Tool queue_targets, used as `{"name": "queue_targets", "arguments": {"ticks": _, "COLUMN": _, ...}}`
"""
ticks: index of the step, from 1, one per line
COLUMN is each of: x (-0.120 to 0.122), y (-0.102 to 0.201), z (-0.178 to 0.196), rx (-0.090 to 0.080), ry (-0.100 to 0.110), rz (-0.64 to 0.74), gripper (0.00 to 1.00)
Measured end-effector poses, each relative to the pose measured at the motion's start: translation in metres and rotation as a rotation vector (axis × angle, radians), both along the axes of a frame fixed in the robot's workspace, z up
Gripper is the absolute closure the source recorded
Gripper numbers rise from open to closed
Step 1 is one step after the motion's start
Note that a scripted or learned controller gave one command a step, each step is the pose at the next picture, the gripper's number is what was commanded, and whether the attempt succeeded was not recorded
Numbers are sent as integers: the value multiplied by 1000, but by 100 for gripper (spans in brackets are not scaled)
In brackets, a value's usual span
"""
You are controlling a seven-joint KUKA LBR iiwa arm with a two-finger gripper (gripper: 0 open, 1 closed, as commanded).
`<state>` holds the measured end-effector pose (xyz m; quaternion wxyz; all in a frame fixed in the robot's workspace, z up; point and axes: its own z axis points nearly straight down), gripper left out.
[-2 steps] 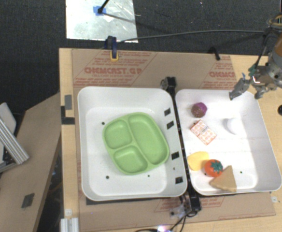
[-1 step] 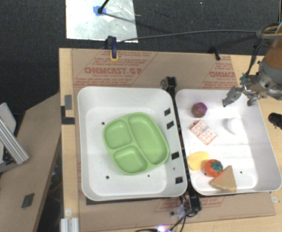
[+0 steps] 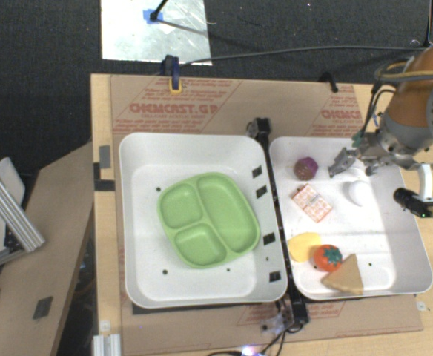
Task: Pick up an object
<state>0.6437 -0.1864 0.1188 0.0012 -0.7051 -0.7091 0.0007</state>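
I had the tool hanging over the right bin, just beside the purple ball, nothing between its fingers, which looked spread; that ball seemed the likeliest pick. Nearer me than the ball lay the pink patterned block, then a yellow piece, tomato and tan wedge clustered touching, harder to separate.

My gripper hangs over the upper part of the right bin. Below it lie a ball, a wafer and, lower still, a tomato. The left bin holds a divided tray.
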Motion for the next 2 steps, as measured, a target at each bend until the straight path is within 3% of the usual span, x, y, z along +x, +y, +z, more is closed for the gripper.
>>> {"name": "queue_targets", "arguments": {"ticks": 1, "x": 3, "y": 0, "z": 15, "rx": -2, "ry": -9, "rz": 3, "gripper": 100}}
{"name": "queue_targets", "arguments": {"ticks": 2, "x": 3, "y": -7, "z": 63, "rx": -3, "ry": -10, "rz": -2, "gripper": 100}}
